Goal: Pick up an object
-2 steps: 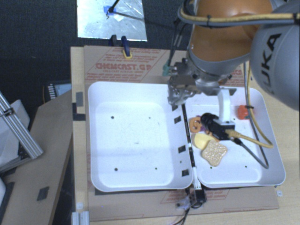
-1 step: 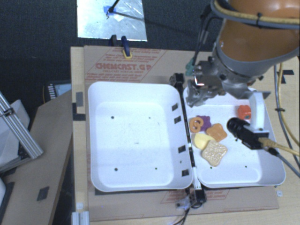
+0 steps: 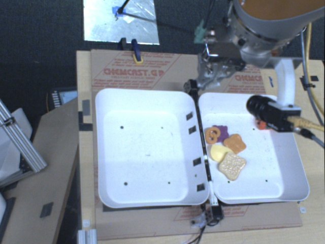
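Several small toy food pieces lie clustered at the left side of the right bin point(image 3: 284, 187): a brown pretzel point(image 3: 213, 133), a purple piece point(image 3: 222, 130) behind it, an orange piece point(image 3: 235, 143), a pale yellow piece point(image 3: 218, 152) and a tan cracker-like slab point(image 3: 232, 165). My gripper point(image 3: 210, 72) hangs above the far edge of the bins, near the divider between them, well behind the cluster and apart from it. Nothing shows in its grasp. The arm's grey body with its orange band point(image 3: 277, 4) fills the top right.
The left bin point(image 3: 147, 146) sits beside the right one on brown cardboard point(image 3: 132, 70). A black cylindrical device on a white bracket point(image 3: 269, 112) overhangs the right bin's far side, with a small red piece point(image 3: 261, 125) by it. Cables run along the right.
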You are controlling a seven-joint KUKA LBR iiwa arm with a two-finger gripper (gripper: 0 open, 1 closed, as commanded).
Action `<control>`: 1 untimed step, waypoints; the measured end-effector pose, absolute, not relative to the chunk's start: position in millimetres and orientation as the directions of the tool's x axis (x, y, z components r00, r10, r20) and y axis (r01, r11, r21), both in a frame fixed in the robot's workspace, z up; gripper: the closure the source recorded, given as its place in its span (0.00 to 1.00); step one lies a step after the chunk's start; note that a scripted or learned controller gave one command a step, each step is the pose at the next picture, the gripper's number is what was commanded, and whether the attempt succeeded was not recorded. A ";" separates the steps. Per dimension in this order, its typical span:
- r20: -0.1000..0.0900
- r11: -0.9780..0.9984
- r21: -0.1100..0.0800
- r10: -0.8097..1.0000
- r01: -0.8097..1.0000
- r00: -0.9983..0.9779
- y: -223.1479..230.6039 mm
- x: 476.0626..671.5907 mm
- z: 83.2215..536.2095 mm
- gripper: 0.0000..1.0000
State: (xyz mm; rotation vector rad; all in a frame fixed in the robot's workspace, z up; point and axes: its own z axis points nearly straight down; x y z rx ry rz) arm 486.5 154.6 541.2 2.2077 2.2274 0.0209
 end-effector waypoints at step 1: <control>0.003 0.009 0.002 1.000 1.000 -0.009 209.7 485.9 534.8 1.00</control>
